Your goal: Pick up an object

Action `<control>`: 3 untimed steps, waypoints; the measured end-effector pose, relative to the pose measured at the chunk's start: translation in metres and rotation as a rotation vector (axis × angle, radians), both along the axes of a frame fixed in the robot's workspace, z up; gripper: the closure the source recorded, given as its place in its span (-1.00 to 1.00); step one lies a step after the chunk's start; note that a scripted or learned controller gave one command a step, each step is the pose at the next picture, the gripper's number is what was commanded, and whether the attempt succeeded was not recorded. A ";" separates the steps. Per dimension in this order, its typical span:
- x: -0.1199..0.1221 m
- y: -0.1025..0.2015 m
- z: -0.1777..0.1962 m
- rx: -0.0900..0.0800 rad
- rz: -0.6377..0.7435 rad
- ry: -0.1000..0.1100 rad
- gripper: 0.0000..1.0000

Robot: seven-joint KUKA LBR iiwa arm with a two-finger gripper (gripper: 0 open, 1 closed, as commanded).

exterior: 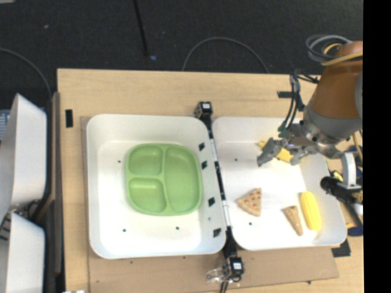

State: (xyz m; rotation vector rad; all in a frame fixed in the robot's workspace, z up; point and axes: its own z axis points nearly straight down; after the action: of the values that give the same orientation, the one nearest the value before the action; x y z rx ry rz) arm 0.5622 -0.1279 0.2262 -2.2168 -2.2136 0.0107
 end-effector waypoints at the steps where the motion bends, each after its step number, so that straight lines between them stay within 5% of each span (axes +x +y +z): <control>1: 0.003 0.000 0.006 -0.002 0.003 -0.012 -1.00; 3: 0.000 -0.014 -0.110 -0.003 0.000 -0.008 -1.00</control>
State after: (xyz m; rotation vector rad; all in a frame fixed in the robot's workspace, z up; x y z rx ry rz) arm 0.5618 -0.1416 0.1163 -2.2224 -2.2189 0.0043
